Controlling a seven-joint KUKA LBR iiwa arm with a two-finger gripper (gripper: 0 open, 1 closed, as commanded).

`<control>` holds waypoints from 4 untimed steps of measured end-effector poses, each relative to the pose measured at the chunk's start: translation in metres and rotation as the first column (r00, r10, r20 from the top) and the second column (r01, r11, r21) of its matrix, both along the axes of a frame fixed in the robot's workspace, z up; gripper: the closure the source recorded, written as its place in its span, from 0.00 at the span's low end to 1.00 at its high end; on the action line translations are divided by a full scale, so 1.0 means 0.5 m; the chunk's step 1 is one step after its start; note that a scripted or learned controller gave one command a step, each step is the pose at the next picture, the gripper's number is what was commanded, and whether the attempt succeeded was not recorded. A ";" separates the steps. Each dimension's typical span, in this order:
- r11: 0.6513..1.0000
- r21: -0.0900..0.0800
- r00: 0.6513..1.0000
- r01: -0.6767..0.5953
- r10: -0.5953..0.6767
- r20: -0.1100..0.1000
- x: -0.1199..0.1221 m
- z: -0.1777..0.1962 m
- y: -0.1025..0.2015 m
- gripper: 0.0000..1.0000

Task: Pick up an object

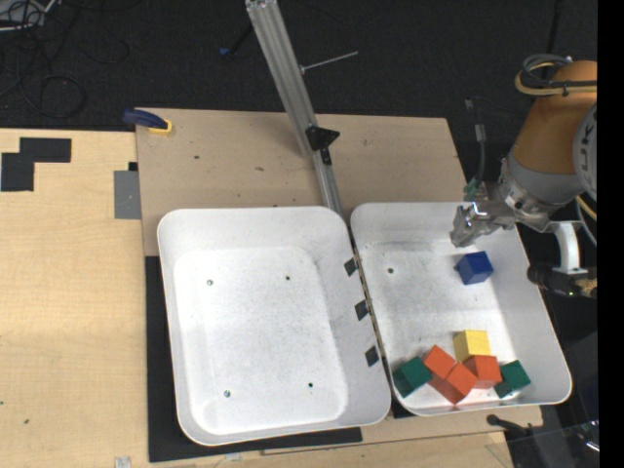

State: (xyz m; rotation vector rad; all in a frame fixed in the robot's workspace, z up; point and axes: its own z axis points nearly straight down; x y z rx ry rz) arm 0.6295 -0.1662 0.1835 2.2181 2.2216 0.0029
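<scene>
Blue little wooden cube point(474, 267) sits alone at five o'clock from the metal two-finger gripper point(468, 224). I cannot tell its state. Drop straight over it.

A slanted aluminium rail point(291, 91) is crossing the dark floor toward the bins, carrying a black bracket point(322, 137) partway down. A blue-and-yellow clamp point(147, 120) is lying at the far left corner of the wooden surface point(244, 159). Black clips point(363, 309) (three in a row) are sitting between the bins. Cables point(34, 8) are trailing at the upper left.
</scene>
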 end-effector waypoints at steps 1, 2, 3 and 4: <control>1.000 0.000 1.000 -0.001 0.001 0.000 -0.012 0.090 0.001 1.00; 1.000 -0.001 1.000 -0.002 0.002 0.001 -0.011 0.181 -0.002 1.00; 1.000 0.002 1.000 -0.001 0.001 -0.006 -0.036 0.182 0.085 1.00; 1.000 0.003 1.000 -0.002 0.002 -0.007 -0.060 0.178 0.172 1.00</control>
